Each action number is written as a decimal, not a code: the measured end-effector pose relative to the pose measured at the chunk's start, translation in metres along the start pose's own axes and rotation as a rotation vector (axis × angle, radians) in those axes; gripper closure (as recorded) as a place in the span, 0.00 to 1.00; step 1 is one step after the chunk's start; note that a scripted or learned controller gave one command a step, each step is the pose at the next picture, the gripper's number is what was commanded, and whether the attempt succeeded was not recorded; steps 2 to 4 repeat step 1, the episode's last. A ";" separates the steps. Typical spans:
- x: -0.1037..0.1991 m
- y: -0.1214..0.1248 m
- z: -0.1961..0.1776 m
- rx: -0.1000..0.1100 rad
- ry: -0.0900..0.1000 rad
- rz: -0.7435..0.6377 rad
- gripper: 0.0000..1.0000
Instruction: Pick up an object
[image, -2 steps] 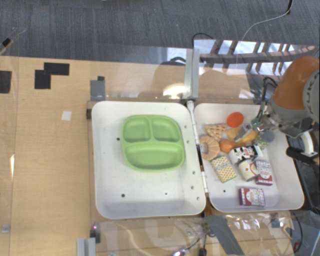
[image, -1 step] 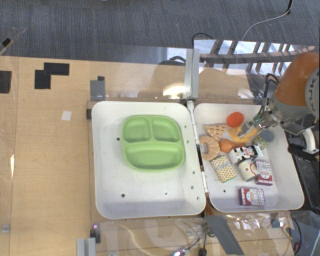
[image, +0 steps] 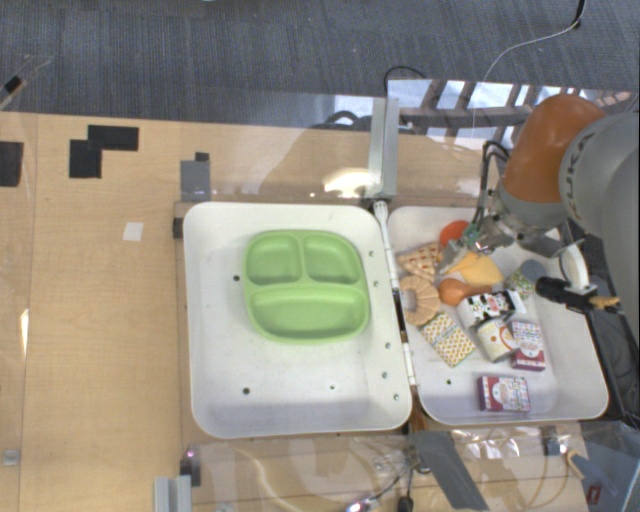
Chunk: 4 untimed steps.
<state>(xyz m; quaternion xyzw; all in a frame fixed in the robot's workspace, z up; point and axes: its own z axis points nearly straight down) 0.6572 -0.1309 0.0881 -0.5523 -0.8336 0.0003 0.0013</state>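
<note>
My gripper (image: 478, 240) was down low over the upper part of the right bin (image: 590, 395), right at the food pile. Couldn't tell how wide it stood or whether it had hold of anything; wrist and arm (image: 560, 150) blocked the tip from above.

Just beside the tip: a red tomato-like piece (image: 453, 231) up-left, a yellow wedge like cheese (image: 478, 270) just below, an orange round piece (image: 454, 292) under that. All touching or nearly so, tight cluster. Waffle piece (image: 422, 262) and a ridged cookie-like round (image: 420, 297) sat left of them by the bin wall. Further down: a patterned cracker square (image: 449, 341), a small white cup-shaped item (image: 492, 338), a red-and-white carton (image: 527, 345), another red box (image: 503, 394) near the bottom, apart from the rest.

Left bin (image: 215, 400) held a green divided plate (image: 305, 285), well apart from the gripper.

My read: reach/descend step, closing in on a target, likely the tomato piece or the yellow wedge. No lift yet as far as I could judge. Next move called for settling on one item, closing on it cleanly without dragging neighbours, then a straight lift. Clutter made a double grab or slip likely.
</note>
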 end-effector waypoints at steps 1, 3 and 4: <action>0.082 0.049 -0.100 -0.012 -0.004 0.000 1.00; 0.082 0.049 -0.100 -0.012 -0.004 0.000 1.00; 0.082 0.049 -0.100 -0.012 -0.004 0.000 1.00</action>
